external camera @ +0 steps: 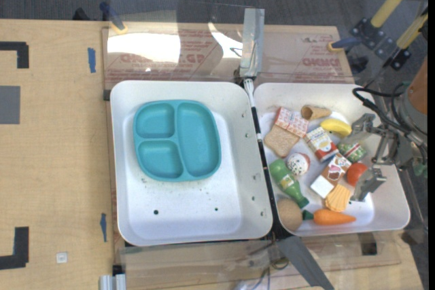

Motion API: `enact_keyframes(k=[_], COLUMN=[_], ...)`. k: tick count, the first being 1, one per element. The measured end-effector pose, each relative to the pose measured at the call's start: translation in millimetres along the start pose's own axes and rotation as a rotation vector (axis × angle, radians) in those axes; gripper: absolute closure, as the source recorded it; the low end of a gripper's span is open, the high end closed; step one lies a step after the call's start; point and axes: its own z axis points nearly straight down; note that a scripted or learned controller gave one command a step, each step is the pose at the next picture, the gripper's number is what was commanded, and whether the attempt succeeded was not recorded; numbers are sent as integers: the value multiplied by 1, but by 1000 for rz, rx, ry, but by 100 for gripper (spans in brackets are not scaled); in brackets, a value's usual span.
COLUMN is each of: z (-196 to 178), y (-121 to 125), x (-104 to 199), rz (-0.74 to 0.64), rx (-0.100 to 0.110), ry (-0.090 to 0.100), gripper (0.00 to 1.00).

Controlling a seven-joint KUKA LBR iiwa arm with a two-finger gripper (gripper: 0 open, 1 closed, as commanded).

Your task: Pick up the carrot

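No wording could be read with any certainty. Red printing ran across the clear panel (pixel 204 54) standing behind the two bins, but it was too faint and blurred to make out. The small food packets (pixel 291 120) in the right bin (pixel 391 214) carried printed labels, likewise too small to read.

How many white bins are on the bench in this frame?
2. The left bin holds a teal divided plate; the right bin holds toy food, including the carrot at its near edge.
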Motion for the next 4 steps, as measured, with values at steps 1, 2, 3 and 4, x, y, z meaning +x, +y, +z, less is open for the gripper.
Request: enact_keyframes(k=[1, 2, 3, 4], z=[98, 154, 147, -26], y=[41, 16, 16, -6], x=[3, 4, 4, -24], rz=[89, 60, 59, -135], rx=[-1, -1, -1, 2], ry=[13, -1, -1, -10], gripper=[0, 0, 100, 100])
